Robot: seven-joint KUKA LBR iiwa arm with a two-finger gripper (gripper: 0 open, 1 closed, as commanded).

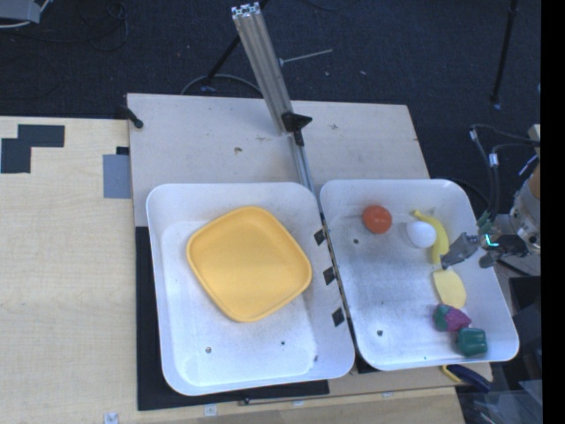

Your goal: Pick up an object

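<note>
Bins: two shallow white bins side by side, the left bin (168,325) and the right bin (388,307).
Left bin contents: one yellow plate (248,262), square with rounded corners, lying flat near the middle.
Right bin contents: six small objects, all along the right half.
Orange ball (377,219): one, round, upper middle of the right bin.
White egg (421,233): one, just right of the ball, touching the banana.
Banana (434,234): one, yellow, curved, near the right wall.
Yellow piece (449,288): one, flat, rounded, below the banana.
Magenta object (452,318): one, partly green, touching the green block.
Green block (471,342): one, lower right corner.
Gripper (466,253): at the right bin's right rim, beside the banana; opening width cannot be determined; nothing visibly between its fingers.
</note>
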